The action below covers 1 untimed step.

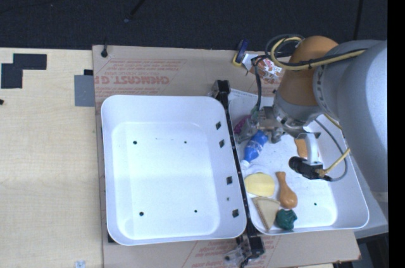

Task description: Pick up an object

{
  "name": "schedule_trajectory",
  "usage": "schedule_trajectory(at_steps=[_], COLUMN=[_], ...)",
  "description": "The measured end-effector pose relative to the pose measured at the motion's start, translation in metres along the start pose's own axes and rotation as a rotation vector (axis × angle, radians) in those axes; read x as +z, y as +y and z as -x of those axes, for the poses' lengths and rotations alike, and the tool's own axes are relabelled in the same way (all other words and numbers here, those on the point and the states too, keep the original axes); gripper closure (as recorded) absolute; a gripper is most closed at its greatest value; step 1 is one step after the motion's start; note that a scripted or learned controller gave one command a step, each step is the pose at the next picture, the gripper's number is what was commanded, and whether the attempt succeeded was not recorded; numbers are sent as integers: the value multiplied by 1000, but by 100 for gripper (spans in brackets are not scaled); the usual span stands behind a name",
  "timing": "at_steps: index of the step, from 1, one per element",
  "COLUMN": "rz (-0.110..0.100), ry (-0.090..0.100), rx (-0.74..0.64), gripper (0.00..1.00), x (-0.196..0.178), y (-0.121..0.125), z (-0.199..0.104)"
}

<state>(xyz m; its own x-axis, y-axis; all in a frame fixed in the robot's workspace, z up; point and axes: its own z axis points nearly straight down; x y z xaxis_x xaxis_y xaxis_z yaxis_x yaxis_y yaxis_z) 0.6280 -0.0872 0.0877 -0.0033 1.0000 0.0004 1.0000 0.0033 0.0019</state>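
Note:
My gripper (269,126) hangs low over the upper part of the right bin (345,213), under the grey arm with its orange band. Just left of and below it lies a blue bottle with a white cap (254,148), tilted, close to the gripper. A small magenta object (241,127) sits at the bin's left wall beside the bottle. An orange piece (302,147) lies just right of the gripper. Nearer the front lie a yellow round object (259,184), a tan drumstick shape (286,191), a cream wedge (266,211) and a dark green lump (286,219).
The left bin (117,134) stands beside the right one, and their walls meet along a black-clipped divider (231,146). Both rest on a cardboard sheet (158,67) on the wooden bench. The arm covers the right bin's upper right part.

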Motion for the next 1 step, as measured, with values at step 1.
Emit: schedule_trajectory(at_steps=[1], rz=[-7], ry=[1], rx=[3], gripper=[100], x=[-9], y=[-3], z=[1])
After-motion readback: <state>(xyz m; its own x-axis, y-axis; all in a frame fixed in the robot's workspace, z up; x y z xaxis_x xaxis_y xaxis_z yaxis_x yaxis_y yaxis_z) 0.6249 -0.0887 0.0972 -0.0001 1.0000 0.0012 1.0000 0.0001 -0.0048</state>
